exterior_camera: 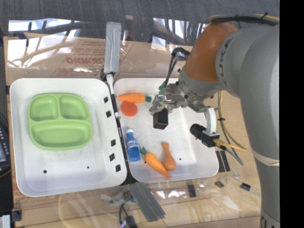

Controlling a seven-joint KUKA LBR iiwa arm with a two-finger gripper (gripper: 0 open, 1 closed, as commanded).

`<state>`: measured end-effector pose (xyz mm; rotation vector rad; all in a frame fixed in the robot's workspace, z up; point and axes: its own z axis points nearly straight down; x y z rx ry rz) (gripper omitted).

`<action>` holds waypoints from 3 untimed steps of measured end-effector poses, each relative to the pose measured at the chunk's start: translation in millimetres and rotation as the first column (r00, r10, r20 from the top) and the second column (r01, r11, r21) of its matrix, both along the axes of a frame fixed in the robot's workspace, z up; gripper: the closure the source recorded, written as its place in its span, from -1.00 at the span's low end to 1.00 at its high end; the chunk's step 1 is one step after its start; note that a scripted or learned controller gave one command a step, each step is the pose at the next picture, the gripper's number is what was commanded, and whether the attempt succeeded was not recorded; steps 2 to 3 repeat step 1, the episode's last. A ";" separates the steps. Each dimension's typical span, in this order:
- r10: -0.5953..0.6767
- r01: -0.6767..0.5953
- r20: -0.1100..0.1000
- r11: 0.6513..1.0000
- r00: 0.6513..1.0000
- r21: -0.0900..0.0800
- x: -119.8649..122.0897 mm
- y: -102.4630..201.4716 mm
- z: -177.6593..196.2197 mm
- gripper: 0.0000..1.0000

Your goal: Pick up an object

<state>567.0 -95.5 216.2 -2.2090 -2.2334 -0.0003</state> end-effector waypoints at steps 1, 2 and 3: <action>-0.054 0.054 -0.002 0.999 0.999 -0.001 47.2 5.7 65.7 1.00; -0.054 0.054 -0.002 0.999 0.999 -0.001 47.2 5.7 65.7 1.00; -0.054 0.054 -0.002 0.999 0.999 -0.001 47.2 5.7 65.7 1.00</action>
